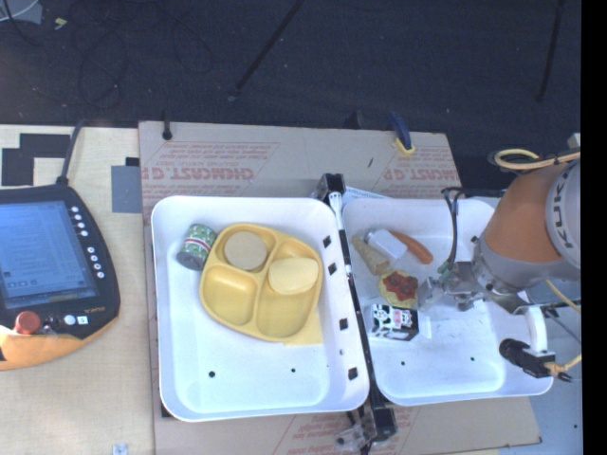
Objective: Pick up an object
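Observation:
My gripper (444,286) is down in the right bin (455,377), near its middle, just right of a red packet (401,287). An orange carrot-shaped piece (413,247) and a white block (385,244) lie toward the bin's far left. Beside them is a tan piece (366,253). A black-and-white cow-patterned carton (394,321) sits below the red packet, by the left wall. I see nothing held in the gripper.
The left bin (237,377) holds a yellow divided plate (260,282) with two round tan pieces, and a green-and-white can (197,244) at its left. A tablet pendant (52,263) lies on the bench at far left.

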`<state>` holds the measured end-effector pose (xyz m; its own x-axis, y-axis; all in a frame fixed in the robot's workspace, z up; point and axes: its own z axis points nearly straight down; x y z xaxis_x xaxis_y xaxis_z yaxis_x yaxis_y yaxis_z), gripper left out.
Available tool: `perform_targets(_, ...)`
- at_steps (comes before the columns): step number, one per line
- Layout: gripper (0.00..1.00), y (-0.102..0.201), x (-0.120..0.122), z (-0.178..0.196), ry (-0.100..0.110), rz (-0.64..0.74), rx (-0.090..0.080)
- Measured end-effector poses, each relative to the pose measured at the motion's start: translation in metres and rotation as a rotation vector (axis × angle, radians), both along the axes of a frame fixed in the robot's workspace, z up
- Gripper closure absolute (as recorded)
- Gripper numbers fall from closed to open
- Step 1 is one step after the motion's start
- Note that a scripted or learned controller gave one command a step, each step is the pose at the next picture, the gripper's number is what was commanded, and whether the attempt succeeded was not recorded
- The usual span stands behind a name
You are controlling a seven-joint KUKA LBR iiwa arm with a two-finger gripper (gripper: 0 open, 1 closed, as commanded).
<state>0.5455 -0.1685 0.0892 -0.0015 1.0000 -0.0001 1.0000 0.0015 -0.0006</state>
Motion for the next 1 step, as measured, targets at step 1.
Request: perform_targets(1,0.00,0.0803,0.0720,-0.0012,-0.003,0.007,0.004)
